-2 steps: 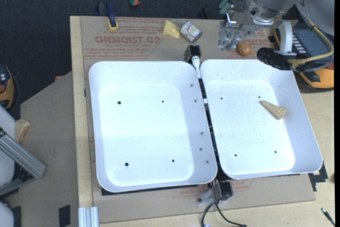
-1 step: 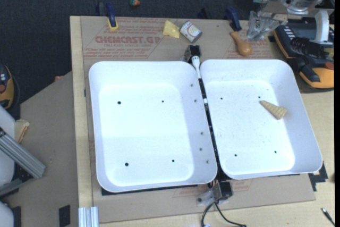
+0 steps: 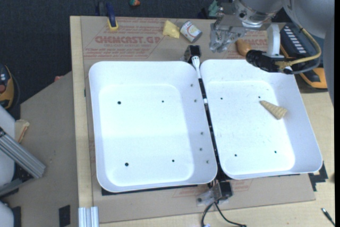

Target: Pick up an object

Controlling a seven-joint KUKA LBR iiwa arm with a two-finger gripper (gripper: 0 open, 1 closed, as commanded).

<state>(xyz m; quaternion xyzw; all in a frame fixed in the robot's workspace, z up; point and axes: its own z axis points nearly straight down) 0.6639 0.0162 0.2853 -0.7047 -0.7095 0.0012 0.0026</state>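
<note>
A tan cone-shaped piece [image 3: 274,109] lies in the right bin [image 3: 297,162], toward its right side, pointing left. My gripper [image 3: 220,44] hangs high over the back edge of the right bin near its left corner, well away from the cone. I see nothing held under it. The left bin [image 3: 98,114] shows only its white floor.
Behind the bins on the board lie a yellow chunk [image 3: 171,29], a small white and grey box [image 3: 190,31] and an orange object [image 3: 243,48]. A blue and yellow clamp [image 3: 111,16] sits at the back left. The arm fills the upper right.
</note>
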